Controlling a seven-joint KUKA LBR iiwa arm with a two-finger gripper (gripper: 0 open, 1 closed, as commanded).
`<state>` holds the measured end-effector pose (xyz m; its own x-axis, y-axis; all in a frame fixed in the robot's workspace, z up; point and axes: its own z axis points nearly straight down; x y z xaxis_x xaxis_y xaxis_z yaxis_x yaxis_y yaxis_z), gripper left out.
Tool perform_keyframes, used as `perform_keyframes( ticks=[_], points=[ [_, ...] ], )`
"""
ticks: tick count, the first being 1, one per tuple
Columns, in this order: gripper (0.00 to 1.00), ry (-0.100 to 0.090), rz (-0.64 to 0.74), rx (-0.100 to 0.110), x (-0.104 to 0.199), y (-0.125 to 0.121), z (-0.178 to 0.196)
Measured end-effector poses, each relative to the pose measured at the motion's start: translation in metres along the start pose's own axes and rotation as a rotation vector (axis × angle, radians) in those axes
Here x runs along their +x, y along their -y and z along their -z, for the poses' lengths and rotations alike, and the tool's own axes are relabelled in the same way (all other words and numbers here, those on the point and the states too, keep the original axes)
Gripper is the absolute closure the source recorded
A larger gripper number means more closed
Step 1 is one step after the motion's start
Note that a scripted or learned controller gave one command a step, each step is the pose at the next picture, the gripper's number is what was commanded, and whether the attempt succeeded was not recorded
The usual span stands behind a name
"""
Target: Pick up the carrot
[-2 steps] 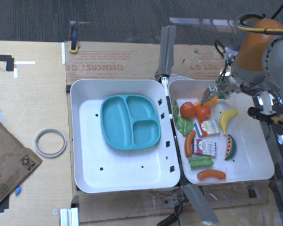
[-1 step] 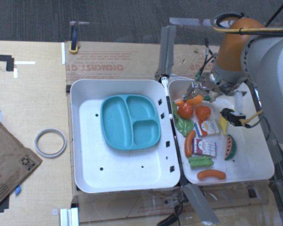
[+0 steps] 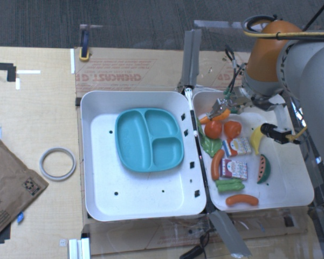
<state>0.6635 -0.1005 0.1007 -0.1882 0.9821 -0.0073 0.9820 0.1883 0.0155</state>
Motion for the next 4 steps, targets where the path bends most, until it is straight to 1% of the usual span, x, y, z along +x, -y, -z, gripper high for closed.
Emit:
perform_keyframes(
  ticks=[2, 3, 4],
  points=[
    [0.00, 0.000, 0.000, 0.000, 0.000, 0.000, 0.000],
    [0.00, -0.006, -0.006, 0.014, 0.024, -0.002, 0.092],
    [0.00, -0.006, -0.007, 0.015, 0.024, -0.002, 0.091]
  ],
)
